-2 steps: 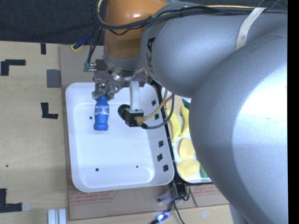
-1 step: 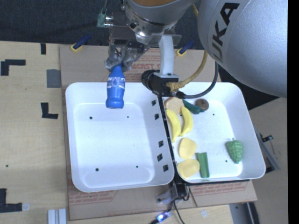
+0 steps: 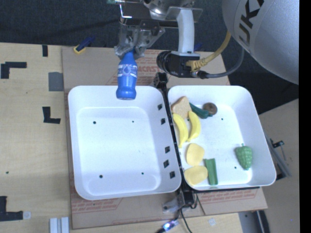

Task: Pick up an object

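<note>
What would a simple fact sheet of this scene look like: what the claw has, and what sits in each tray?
gripper: high above the far edge of the left bin, shut on the blue bottle
blue bottle: hanging neck up from the gripper, lifted
left bin: white, shallow
right bin: white, holds the toy foods
bananas: two, near the divider
green pieces: a stick at the near edge, a knobbly one on the right
yellow lumps: two, by the stick
</note>
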Robot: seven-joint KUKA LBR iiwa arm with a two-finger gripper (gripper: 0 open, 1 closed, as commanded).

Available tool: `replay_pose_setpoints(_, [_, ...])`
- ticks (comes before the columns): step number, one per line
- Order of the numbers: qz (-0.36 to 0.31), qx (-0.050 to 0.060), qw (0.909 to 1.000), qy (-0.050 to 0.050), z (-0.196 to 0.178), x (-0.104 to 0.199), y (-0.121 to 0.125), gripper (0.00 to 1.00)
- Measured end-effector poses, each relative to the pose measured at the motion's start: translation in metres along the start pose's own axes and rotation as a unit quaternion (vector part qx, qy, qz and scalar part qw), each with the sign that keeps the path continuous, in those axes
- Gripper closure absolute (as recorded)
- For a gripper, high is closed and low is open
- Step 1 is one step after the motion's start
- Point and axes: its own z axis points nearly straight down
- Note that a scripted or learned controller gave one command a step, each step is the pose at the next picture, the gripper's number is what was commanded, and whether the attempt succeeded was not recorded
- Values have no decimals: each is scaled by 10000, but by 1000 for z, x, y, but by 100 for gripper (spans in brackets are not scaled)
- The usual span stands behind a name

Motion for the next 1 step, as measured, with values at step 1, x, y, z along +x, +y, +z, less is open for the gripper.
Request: replay_pose_setpoints(1, [13, 129, 9999, -56, 192, -10, -58, 100])
